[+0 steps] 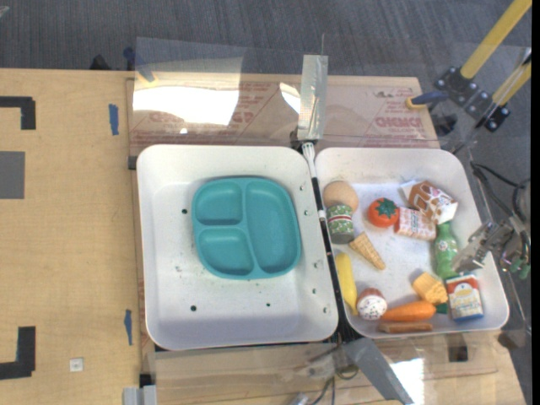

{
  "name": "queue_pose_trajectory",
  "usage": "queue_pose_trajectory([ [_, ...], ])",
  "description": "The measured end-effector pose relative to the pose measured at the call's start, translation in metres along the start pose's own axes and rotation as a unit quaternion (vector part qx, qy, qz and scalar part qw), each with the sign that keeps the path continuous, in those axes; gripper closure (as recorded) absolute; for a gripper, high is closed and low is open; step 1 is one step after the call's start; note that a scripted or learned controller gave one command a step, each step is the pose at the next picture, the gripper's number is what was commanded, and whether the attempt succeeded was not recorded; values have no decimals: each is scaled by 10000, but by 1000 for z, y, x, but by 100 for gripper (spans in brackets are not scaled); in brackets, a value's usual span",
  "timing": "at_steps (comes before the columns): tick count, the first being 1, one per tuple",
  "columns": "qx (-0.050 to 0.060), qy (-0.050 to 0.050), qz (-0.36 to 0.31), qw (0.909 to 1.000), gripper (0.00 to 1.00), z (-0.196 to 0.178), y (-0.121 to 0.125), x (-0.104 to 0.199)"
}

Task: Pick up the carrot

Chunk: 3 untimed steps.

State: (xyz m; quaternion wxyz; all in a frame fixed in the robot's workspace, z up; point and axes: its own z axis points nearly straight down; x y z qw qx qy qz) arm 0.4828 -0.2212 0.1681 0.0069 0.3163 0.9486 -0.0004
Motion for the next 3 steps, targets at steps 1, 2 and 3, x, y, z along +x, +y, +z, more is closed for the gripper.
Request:
queue_pose_trajectory([
  [1,-10,-33,-4,10000,100,-10,1,-2],
  [2,-10,-27,-2,10000,0,-10,1,-2],
  [3,4,72,-889,9960,0,41,42,35],
])
